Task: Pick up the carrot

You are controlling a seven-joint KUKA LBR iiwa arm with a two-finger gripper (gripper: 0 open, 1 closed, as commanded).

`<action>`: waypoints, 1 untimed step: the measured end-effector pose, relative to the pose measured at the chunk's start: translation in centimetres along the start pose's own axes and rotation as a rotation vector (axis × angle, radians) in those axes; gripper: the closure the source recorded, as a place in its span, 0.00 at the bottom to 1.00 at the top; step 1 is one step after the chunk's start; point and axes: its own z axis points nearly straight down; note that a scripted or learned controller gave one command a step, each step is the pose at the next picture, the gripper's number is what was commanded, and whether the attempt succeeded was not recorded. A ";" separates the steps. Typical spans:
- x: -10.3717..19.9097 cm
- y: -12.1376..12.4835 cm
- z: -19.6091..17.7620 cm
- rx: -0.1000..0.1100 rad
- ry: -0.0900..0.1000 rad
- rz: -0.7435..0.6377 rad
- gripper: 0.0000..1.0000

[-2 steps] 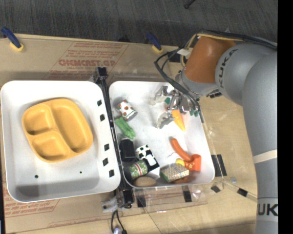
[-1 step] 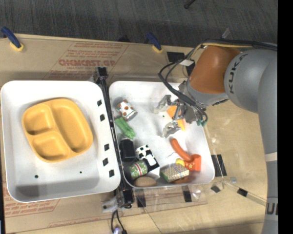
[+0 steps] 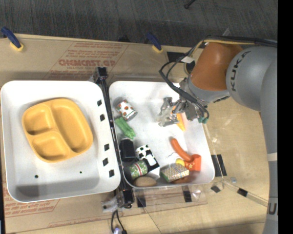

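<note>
From above, at a slant. At centre right of the frame, inside the right bin (image 3: pixel 200 130) near its upper right corner: the claw (image 3: pixel 169 112), a tangle of grey metal and black cable hanging low over the white floor. Cannot tell whether spread or pressed together; too small and cluttered to read. Above and right of it, the arm (image 3: pixel 244 79), grey with an orange band, cut off by the right side of the frame.

Just right of the claw, touching or nearly so: a thin pale-orange sliver, taken for the carrot (image 3: pixel 181 123), pointing down the frame, most of it hidden under the wrist and cables. Cannot tell whether pinched or merely lying beside the metal.

Below that, apart from it, a red-orange curved piece (image 3: pixel 179 149) running into a red block (image 3: pixel 194 163) by the lower right wall. Crowded along the lower edge, partly overlapping and hard to separate: a checked box (image 3: pixel 172 172), a brown lump (image 3: pixel 145 181), a green can (image 3: pixel 138 169), a black-and-white toy (image 3: pixel 146 153), a black object (image 3: pixel 127 149). Higher up on the left side: a green piece (image 3: pixel 124 129) and a red-and-white cup (image 3: pixel 126 109) on its side.

At left of the frame, the left bin (image 3: pixel 10 145), holding a yellow divided tray (image 3: pixel 57 128).
</note>
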 end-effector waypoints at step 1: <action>0.0 0.0 0.0 0.000 0.001 -0.001 0.00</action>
